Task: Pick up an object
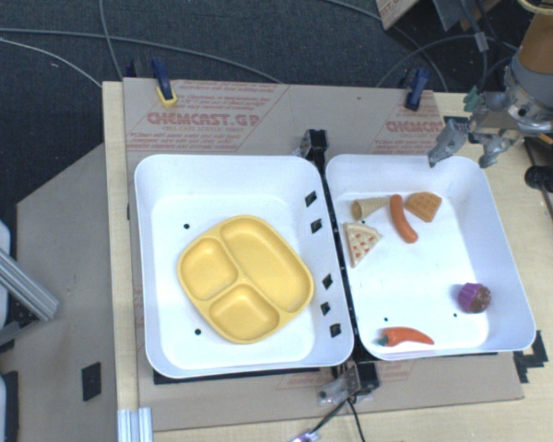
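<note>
My gripper [466, 148] hung at upper right, fingers apart and holding nothing, above the right bin [498, 274]. The sausage [403, 218] lay nearest, probably my likeliest target.

Floor [55, 81]: dark blue-grey carpet, grey cables [111, 35] trailing across it.
Counter [120, 247]: pale wood under my reach, 2 blue clamps [163, 81] at the far edge.
Light: even, soft.

Even, fairly bright overhead light. The two white bins [157, 247] look slightly washed out, with soft shadows along their inner walls. Mild softness throughout; frame corners darker.
</note>
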`<state>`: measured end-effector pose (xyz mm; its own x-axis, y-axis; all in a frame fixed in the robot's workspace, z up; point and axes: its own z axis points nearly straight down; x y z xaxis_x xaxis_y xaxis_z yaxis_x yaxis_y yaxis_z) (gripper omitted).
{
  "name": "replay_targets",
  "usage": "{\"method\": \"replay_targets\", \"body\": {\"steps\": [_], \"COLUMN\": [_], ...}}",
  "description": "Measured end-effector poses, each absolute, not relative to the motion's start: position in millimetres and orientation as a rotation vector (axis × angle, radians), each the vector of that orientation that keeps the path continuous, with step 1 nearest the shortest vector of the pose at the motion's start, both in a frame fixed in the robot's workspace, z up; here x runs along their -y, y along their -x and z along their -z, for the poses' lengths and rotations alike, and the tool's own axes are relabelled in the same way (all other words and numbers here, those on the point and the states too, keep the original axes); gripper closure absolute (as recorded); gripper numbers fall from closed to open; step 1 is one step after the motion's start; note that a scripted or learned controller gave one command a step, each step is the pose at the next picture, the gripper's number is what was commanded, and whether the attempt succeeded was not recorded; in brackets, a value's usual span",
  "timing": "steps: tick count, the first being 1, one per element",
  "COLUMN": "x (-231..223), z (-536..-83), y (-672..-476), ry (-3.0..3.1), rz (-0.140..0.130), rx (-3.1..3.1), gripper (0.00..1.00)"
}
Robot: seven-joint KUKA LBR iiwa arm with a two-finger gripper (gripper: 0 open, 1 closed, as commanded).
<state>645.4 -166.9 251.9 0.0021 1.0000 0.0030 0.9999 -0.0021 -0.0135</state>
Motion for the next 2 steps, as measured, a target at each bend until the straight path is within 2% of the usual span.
{"method": "replay_targets", "body": {"steps": [1,2], "x": [166.4,173.9], "z": [-259.8,-213.7], "y": [-647.8,-645.4], "ry": [2.220,2.218], "rz": [0.000,-0.005], "rx": [2.222,2.217], "gripper": [0.00,0.00]}}
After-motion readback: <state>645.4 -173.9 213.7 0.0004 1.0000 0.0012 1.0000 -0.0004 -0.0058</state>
